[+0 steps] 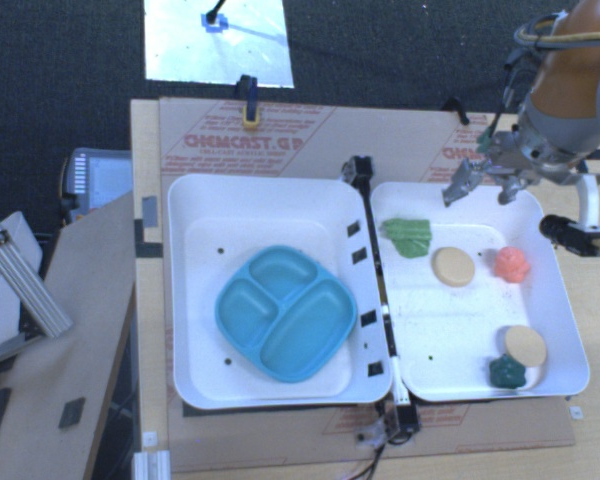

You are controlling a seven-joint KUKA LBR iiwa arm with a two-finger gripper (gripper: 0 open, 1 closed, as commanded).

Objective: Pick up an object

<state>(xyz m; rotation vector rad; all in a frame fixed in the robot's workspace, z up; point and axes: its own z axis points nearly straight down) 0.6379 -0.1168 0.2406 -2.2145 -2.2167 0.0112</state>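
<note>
White bins: two shallow bins sit side by side on the bench, the left bin [190, 268] and the right bin [560, 338], with a black hinge strip [372, 288] between them.
Blue plate: a divided plate with three compartments [285, 313] lies in the left bin, turned at a slant.
Green piece: a leafy green toy [408, 236] is at the far left corner of the right bin.
Tan disc: a round beige piece [454, 266] rests near the middle of the right bin, just beside the green piece.
Pink piece: a small bumpy pink object [512, 264] is at the right side, apart from the tan disc.
Near corner: a second tan round piece [526, 345] touches a dark green lump [507, 372].
My gripper: my gripper [487, 183] hangs over the far edge of the right bin, above all objects.
My fingers: they are spread apart, and nothing is between them.
My arm: grey with an orange band [580, 63], it comes in from the right.
Cardboard: a printed brown sheet [280, 133] lies under the bins.
</note>
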